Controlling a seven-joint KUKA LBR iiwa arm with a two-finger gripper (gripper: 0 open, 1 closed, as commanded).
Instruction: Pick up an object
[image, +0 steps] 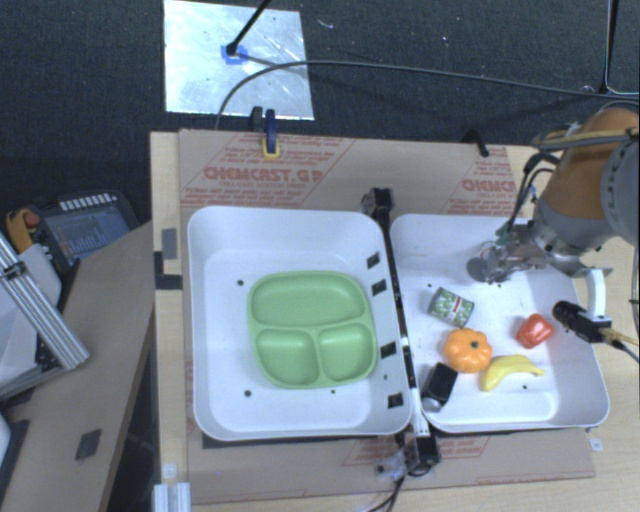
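The right bin (450, 235) holds several small objects. A green-labelled can (451, 306) lies on its side near the middle. An orange pumpkin-like toy (467, 350) sits just below it, with a yellow banana (510, 372) to its right and a red pepper (534, 330) further right. A black block (439, 384) lies by the bin's front left corner. My gripper (489, 266) hangs over the upper middle of the right bin, above and to the right of the can, with nothing seen in it.
The left bin (215, 300) bears a green three-compartment tray (308, 328). A black divider clip strip (392, 300) runs between the bins. The arm's grey and orange wrist (590, 190) hangs over the right bin's far right corner. A black fitting (580, 320) juts in beside the pepper.
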